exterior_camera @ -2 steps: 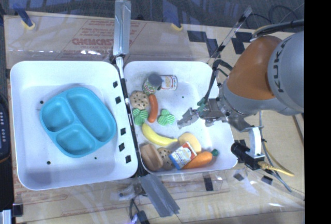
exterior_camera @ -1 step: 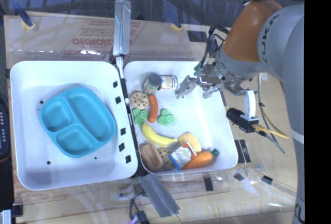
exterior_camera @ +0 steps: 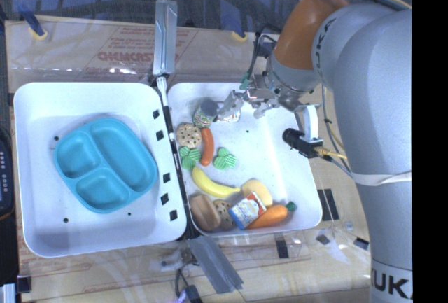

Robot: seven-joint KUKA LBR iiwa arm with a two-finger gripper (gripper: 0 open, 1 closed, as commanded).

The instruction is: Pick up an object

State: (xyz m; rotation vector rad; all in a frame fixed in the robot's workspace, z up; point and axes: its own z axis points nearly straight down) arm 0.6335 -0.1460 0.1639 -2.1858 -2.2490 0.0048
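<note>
Two bins; your target, the small can (exterior_camera: 206, 113), sits at the right bin's (exterior_camera: 290, 170) far-left corner, just beside the gripper (exterior_camera: 231, 109). Can't tell fingers' state, so straddle it squarely b4 closing.

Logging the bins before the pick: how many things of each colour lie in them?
Blue: 1, tray
Orange: 2, sausage, carrot
Yellow: 1, banana
Green: 2, ridged pieces
Tan: 2, cookie, bun
Total: 8, without the blurred pieces.
</note>
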